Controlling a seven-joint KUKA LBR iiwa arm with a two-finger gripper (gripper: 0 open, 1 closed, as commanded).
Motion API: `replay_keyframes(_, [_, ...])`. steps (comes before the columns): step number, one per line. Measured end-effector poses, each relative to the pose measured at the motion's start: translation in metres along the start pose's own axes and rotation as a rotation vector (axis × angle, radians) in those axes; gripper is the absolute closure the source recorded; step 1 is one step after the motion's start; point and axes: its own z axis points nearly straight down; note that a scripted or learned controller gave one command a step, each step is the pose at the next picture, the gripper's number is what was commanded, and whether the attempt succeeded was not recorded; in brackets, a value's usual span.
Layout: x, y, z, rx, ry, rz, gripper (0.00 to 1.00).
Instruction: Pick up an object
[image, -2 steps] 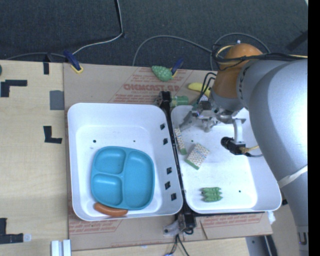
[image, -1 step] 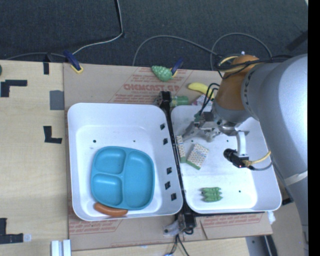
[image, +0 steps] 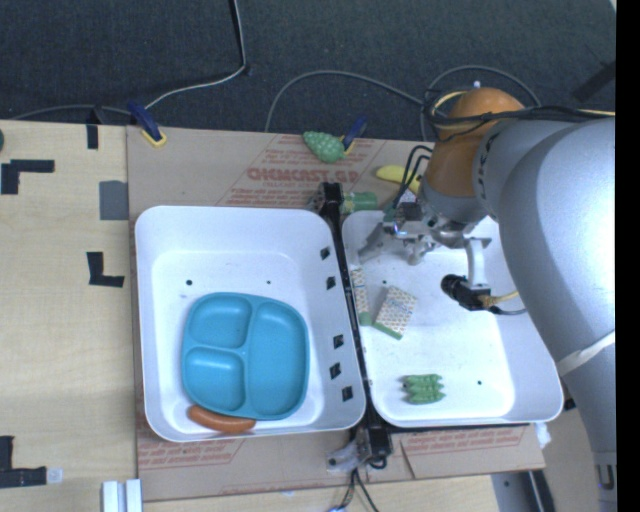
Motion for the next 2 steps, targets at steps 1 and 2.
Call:
replay_keyframes(1, [-0.063, -0.088, -0.036, 0.003, -0.001, 0.003, 0.00])
replay_keyframes(2, [0.001, -0.075, -0.002, -0.005, -0.004, 0.002, 0.00])
